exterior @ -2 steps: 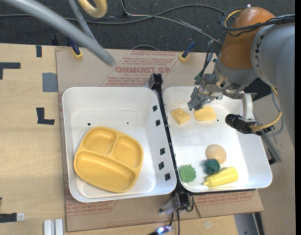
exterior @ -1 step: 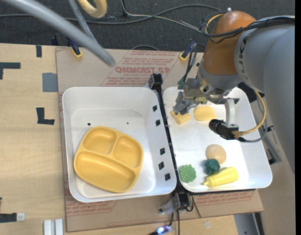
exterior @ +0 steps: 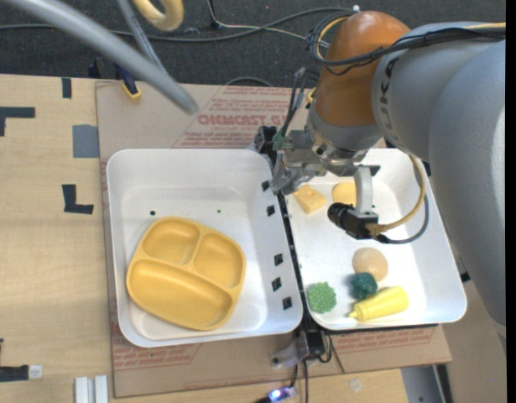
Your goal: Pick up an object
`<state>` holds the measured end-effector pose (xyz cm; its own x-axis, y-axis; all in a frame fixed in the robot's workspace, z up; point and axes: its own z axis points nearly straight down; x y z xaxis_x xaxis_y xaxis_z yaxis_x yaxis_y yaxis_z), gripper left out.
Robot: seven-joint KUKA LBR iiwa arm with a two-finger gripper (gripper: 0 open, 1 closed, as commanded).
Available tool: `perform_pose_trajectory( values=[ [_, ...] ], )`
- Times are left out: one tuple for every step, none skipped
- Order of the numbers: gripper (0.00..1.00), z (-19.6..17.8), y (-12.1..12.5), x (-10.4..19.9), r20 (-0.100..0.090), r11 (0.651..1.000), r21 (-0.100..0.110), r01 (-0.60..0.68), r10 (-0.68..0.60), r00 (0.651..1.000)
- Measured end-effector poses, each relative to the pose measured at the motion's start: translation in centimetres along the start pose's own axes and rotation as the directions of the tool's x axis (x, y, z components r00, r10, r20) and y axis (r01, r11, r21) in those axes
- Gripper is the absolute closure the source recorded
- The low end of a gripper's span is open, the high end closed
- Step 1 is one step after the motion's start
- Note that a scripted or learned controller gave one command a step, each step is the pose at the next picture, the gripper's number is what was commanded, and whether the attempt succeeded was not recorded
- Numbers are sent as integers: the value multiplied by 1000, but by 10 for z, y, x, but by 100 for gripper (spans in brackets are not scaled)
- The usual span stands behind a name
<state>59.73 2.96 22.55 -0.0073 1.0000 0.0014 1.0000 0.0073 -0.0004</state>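
My gripper (exterior: 284, 177) hangs low over the far left corner of the right bin (exterior: 425, 225), close to the wall between the two bins. A yellow cheese wedge (exterior: 310, 200) lies just to its right on the bin floor, apart from it. Beside the wedge a pale yellow piece (exterior: 343, 193) is partly hidden behind the wrist's black fitting (exterior: 350, 218). Nearer the front lie a beige round item (exterior: 370, 263), a teal item (exterior: 363, 285), a green broccoli floret (exterior: 321, 296) and a yellow corn cob (exterior: 380, 304).
A yellow divided plate (exterior: 186, 271) lies in the left bin (exterior: 123, 191). The grey arm with its orange band (exterior: 358, 49) covers the right bin's far side. A grey hose (exterior: 98, 32) and cables cross the top of the view.
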Motion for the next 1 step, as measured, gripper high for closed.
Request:
perform_pose_trajectory(
  values=[
    [100, 8, -8, 53, 2, 1000, 2, -2, 2, 1000]
  ],
)
